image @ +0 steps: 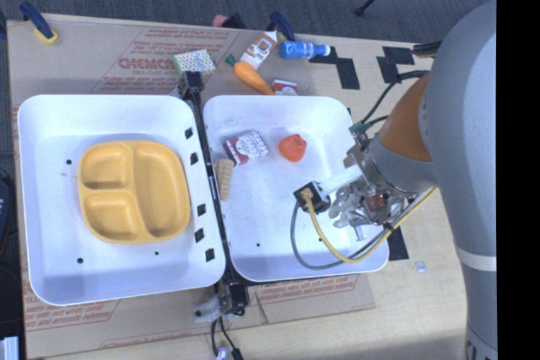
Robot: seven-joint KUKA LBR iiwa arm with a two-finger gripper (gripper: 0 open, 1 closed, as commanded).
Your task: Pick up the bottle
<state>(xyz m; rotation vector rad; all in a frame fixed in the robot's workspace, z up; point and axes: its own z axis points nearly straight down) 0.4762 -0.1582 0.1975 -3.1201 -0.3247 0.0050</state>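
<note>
bottle (304, 50) lay on its side on the worktop (126, 46), beyond the right bin (278, 265) | small, blue-capped plastic, likely light, slick, prone to roll; grip mid-body across its width | end effector (359, 211) low over right bin, open-or-closed state: cannot tell

I'm seeing a yellow divided plate (133, 190) sitting in the left bin (34, 181); a tomato (293, 147) lying in the right bin (270, 265).

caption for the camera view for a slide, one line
Arm's gripper low over the right bin; blue bottle lies outside on the bench; yellow tray in the left bin.
</note>
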